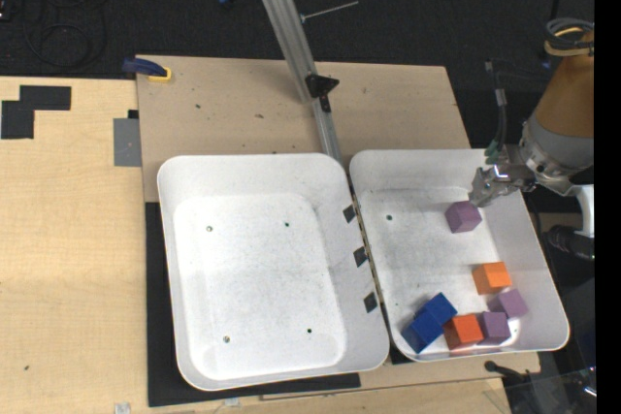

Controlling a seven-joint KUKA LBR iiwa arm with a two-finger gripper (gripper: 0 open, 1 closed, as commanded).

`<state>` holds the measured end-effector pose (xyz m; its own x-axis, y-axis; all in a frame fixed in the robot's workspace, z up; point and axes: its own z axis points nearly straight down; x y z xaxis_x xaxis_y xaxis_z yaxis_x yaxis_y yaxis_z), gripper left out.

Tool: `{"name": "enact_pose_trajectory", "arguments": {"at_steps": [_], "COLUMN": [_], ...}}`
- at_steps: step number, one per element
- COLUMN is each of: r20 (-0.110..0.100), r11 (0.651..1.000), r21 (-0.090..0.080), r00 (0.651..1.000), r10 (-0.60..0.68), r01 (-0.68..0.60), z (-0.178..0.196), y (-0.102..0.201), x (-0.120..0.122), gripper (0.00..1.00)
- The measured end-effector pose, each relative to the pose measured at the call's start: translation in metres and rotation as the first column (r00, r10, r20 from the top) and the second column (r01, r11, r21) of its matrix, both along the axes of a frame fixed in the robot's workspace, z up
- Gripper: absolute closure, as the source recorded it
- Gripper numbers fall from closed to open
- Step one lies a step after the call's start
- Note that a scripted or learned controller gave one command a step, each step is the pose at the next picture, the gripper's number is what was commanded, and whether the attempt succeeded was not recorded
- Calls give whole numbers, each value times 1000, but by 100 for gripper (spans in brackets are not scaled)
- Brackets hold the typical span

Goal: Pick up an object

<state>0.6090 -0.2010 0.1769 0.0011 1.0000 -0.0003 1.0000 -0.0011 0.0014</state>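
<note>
At the near end of the right bin [388, 305], 1 blue block [429, 322], 2 orange blocks [466, 331] and 2 purple blocks [507, 305] crowd together; a descent there risks wedging against neighbours. Farther back, a lone purple cube [464, 217] lies just near-left of the gripper [486, 183]. An off-centre approach could push it away. Whether the claw is apart or together cannot be determined: it is small and blurred. The arm is cut off at right.
</note>
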Motion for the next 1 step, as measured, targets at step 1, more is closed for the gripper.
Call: {"name": "enact_pose_trajectory", "arguments": {"at_steps": [1], "r20": [4], "r11": [1000], "r21": [-2], "r00": [1000], "r10": [1], "r01": [-1], "z": [62], "y": [-7], "x": [3], "gripper": [100]}}
